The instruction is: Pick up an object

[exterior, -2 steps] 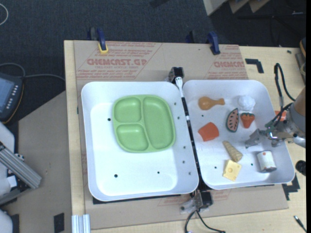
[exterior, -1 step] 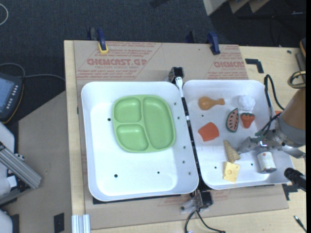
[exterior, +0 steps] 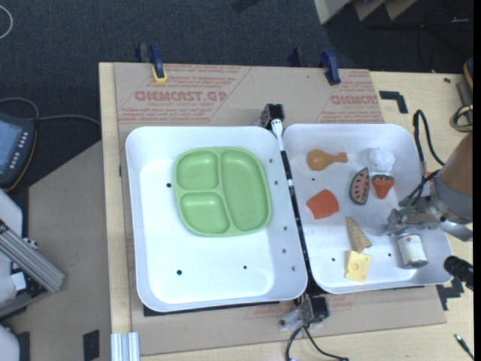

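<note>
In the right bin (exterior: 331,277) lie several small toys. There is an orange drumstick (exterior: 325,159), a white crumpled lump (exterior: 381,158), a watermelon slice (exterior: 359,186), a strawberry (exterior: 383,185), a red-orange wedge (exterior: 323,204), a tan cone (exterior: 358,234), a yellow cheese piece (exterior: 358,265) and a small white can (exterior: 411,250). My gripper (exterior: 403,221) reaches in from the right, low over the bin's right side. It sits just above the can and right of the cone. Nothing is visibly held in it.
The left bin (exterior: 150,269) holds a green divided plate (exterior: 222,191). A black clip (exterior: 272,115) sits where the two bins meet at the back. Cables run along the right edge of the bench (exterior: 225,89).
</note>
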Robot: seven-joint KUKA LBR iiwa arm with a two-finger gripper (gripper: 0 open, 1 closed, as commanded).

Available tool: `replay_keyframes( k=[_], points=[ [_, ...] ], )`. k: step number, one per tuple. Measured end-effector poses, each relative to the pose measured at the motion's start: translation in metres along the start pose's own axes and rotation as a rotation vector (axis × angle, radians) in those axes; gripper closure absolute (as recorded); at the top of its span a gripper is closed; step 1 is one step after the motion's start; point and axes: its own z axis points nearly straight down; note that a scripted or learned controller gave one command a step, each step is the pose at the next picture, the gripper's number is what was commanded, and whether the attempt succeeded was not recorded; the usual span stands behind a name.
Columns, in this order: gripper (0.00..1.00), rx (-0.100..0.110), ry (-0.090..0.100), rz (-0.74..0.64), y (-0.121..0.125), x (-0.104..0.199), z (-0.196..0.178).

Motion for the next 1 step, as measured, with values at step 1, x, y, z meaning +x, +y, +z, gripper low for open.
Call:
replay_keyframes(
  k=[1],
  points=[
    [1.0, -0.004, -0.003, -0.001, 0.0053, -0.0059, -0.0449]
  ],
)
